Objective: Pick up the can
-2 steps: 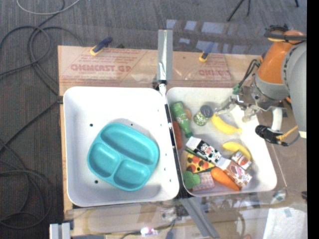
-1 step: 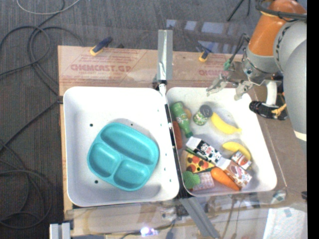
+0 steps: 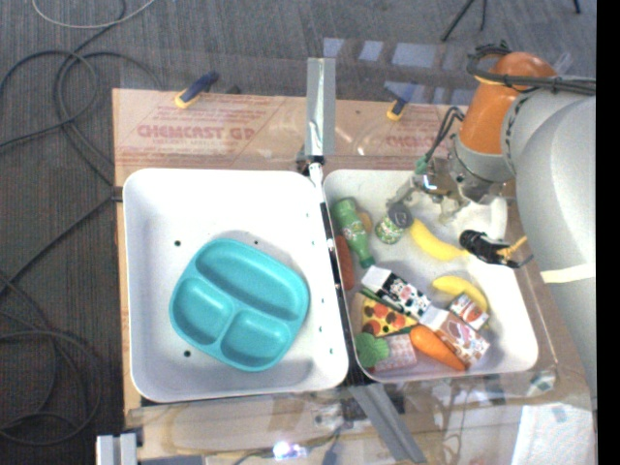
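The can (image 3: 392, 229) is small and green with a pale round top. It stands in the back left part of the right bin (image 3: 523, 342), next to a green bottle (image 3: 354, 231). My gripper (image 3: 423, 204) hangs just behind and to the right of the can, over the back of that bin. Its two grey fingers (image 3: 401, 201) are spread open, with the left one close above the can. Nothing is between them.
A banana (image 3: 433, 243) lies right of the can and a second banana (image 3: 457, 289) lies further forward. A black-and-white box (image 3: 397, 294), a carrot (image 3: 436, 347) and several food packs crowd the bin's front. The left bin (image 3: 155, 201) holds a teal divided plate (image 3: 240, 303).
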